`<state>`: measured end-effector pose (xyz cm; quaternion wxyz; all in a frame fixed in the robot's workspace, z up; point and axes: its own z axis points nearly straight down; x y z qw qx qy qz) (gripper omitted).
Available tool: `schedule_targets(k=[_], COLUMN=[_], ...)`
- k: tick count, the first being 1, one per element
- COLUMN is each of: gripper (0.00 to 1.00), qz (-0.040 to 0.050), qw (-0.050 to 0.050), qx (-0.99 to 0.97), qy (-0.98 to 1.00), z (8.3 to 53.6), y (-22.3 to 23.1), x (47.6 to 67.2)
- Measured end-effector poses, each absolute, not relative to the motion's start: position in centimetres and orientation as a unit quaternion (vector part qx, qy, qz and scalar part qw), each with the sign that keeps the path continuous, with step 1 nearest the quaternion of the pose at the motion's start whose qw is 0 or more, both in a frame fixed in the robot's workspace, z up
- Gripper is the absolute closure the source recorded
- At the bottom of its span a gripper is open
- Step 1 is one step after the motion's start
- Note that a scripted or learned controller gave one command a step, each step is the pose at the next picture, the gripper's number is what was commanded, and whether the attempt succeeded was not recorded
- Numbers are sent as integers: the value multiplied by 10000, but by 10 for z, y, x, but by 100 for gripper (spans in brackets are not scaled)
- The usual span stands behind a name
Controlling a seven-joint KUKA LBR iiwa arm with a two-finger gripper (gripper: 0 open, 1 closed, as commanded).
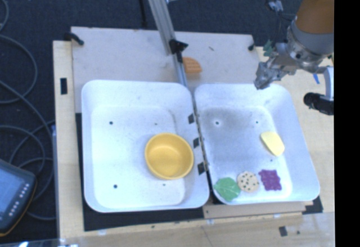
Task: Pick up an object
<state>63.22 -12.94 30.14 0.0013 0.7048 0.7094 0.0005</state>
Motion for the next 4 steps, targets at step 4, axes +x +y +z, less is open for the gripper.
schedule_targets(k=[4], gripper=[100], qz=[4], qw=[1], qx=[7046], qy=[7096], z=[264], y=[78], x=[679])
